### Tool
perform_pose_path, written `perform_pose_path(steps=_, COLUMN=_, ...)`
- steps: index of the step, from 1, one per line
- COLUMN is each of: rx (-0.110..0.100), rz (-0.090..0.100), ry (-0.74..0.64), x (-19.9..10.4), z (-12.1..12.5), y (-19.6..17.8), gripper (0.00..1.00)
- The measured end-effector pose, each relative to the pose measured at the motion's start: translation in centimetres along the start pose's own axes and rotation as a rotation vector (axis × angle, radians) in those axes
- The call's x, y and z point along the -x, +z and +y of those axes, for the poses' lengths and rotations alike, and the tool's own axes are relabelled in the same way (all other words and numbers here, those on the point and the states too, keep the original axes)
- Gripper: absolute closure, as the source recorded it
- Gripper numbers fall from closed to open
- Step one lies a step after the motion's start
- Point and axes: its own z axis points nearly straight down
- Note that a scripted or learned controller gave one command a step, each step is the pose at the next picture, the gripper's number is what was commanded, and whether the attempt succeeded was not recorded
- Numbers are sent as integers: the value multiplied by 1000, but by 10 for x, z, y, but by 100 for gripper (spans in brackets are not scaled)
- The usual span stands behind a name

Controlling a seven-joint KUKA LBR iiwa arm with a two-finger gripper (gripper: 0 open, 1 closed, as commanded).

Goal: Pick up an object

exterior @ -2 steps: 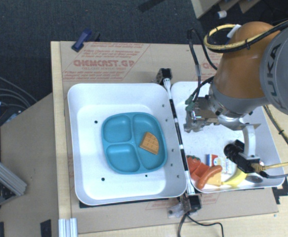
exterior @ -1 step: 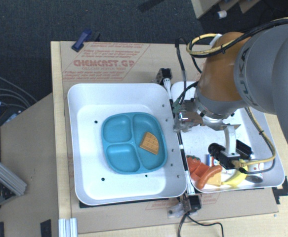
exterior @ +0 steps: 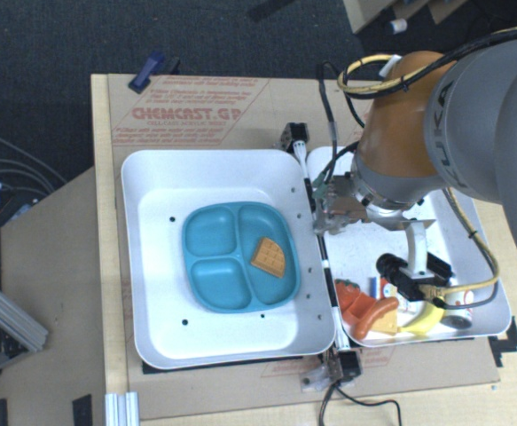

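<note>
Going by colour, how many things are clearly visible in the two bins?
Blue: 1, the divided plate
Tan: 1, the waffle piece
Red-orange: 1, the toy food
Yellow: 1, the banana
Total: 4 clearly visible

Probably a lab: robot arm (exterior: 471,105), white bins (exterior: 152,247).

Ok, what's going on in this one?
The arm reaches in over the right bin, with its tool low near the wall that this bin shares with the left bin. From this view, no grasp can be confirmed. A red-orange toy and a yellow piece lie at the right bin's near end. The left bin holds a blue divided plate with a tan waffle-like piece in its right compartment.
</note>
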Motion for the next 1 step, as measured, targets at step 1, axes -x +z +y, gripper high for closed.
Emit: perform_pose_path(steps=1, rx=1, rz=0, ry=-1, x=0, z=0, y=-10, gripper=100)
